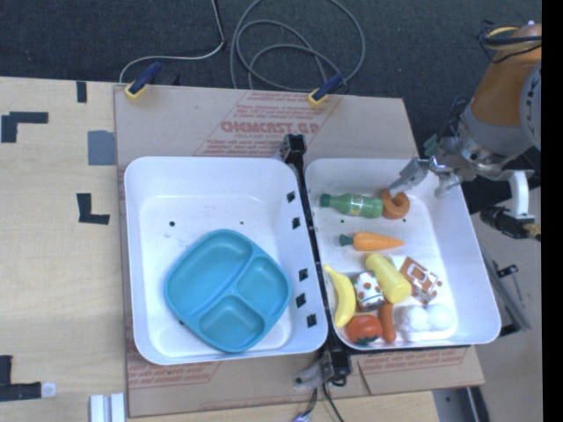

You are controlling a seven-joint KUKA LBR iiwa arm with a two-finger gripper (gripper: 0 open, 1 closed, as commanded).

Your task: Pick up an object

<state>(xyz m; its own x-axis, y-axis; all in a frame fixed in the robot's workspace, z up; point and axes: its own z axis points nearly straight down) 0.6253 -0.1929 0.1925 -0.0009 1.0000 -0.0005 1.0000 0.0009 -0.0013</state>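
The right bin (466, 262) holds several toy foods: a green bottle (352, 204), an orange ring-shaped piece (398, 205), a carrot (376, 241), a banana (341, 294), a yellow bottle (387, 277), a small patterned box (421, 280) and a red tomato (362, 328). My gripper (420, 185) hangs over the bin's far right part, just right of the orange ring. Its two fingers are spread apart, open, with nothing between them.
A blue divided plate (229, 290) lies in the left bin (141, 236). A black divider (303, 236) with clips runs between the bins. Cables (299, 42) loop on the dark floor behind the bench. A white lump (428, 319) sits in the right bin's near corner.
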